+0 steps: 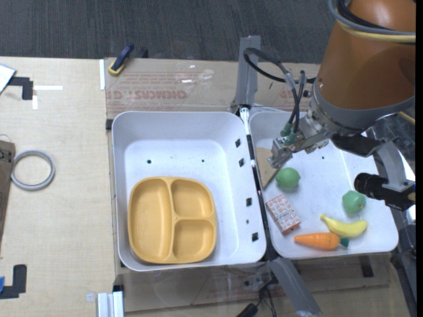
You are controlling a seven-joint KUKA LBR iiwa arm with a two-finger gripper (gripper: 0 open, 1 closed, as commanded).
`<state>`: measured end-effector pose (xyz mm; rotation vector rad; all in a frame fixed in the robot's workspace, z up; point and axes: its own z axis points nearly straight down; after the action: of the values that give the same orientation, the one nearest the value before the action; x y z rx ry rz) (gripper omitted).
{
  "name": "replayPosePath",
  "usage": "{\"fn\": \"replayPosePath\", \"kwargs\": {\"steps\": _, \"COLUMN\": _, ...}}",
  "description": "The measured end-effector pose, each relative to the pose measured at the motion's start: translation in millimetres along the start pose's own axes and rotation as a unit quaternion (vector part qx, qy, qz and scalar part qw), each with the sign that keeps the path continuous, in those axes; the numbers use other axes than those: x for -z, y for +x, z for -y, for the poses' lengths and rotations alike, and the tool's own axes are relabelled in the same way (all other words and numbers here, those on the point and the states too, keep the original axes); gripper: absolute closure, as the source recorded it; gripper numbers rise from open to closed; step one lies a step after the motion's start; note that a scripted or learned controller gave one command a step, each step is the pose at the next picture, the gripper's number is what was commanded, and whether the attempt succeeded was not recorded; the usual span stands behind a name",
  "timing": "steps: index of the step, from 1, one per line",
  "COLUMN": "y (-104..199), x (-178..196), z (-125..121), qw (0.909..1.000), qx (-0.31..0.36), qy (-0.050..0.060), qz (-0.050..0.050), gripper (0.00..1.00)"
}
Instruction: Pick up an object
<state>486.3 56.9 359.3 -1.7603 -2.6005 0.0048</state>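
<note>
You have the tabletop (53,243) stretching across the view, pale wood, with two shallow white bins side by side on it. The left bin (178,134) carries a yellow divided plate (173,218) lying flat in its near half. The right bin (317,177) carries the small things. The arm (370,51) comes in from the right, its orange band bulking large above the right bin's far corner.

Look at the gripper (279,152): it hangs low over the far left part of the right bin, just above a green round fruit (287,178). You cannot tell from this angle whether the fingers are spread or pressed together, and nothing is seen between them.

Near that fruit, toward the bin's front, lies a small red-and-white carton (283,214), tilted. A carrot (317,241) lies along the front wall, touching the stem end of a banana (345,226) just behind it. A second green fruit (353,202) sits near the right wall.

Out on the tabletop at far left you have a roll of tape (32,170).
</note>
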Motion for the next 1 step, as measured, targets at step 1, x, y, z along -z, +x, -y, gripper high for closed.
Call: {"fn": "replayPosePath", "kwargs": {"steps": 1, "y": 31.5, "x": -36.7, "z": -4.4, "qw": 0.9974, "qx": 0.072, "qy": 0.0, "qz": 0.0, "gripper": 1.0}}
